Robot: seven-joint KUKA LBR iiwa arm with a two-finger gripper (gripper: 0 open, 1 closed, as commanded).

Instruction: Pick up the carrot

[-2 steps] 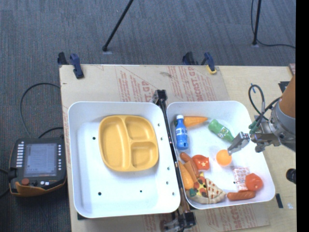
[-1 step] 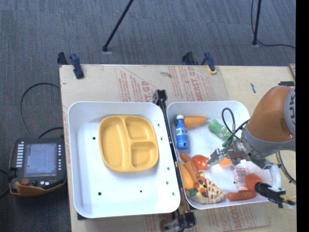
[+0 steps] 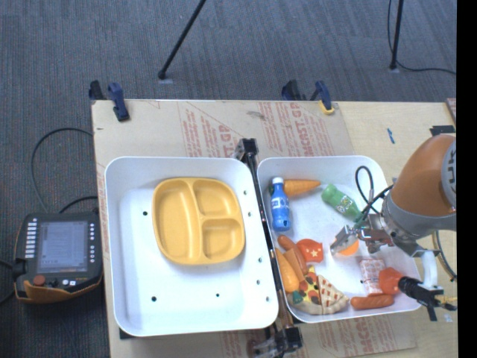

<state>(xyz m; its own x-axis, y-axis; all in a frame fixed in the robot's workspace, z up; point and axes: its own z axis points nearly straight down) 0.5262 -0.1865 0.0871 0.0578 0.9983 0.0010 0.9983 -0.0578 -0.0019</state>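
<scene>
Carrot (image 3: 300, 187): lies flat near the far wall of the right bin (image 3: 373, 162), just beside the blue bottle (image 3: 279, 204), pointed end toward the green packet (image 3: 340, 200); nothing rests on it, so it looks open to a grasp from above
Tool (image 3: 349, 241): low in the right bin, near the middle, over a small orange piece (image 3: 347, 249); whether its fingers are spread or closed I cannot tell; well apart from the carrot, so the pick is not yet made, as I judge it
Clutter: orange pieces (image 3: 289, 268) and a pizza slice (image 3: 322, 292) heaped at the near side, probably tipped in loose
Left bin (image 3: 119, 200): bears a yellow divided plate (image 3: 199, 220)
Bench (image 3: 179, 125): red print on its board, reversed, not readable
Bottle label: too small to read
</scene>
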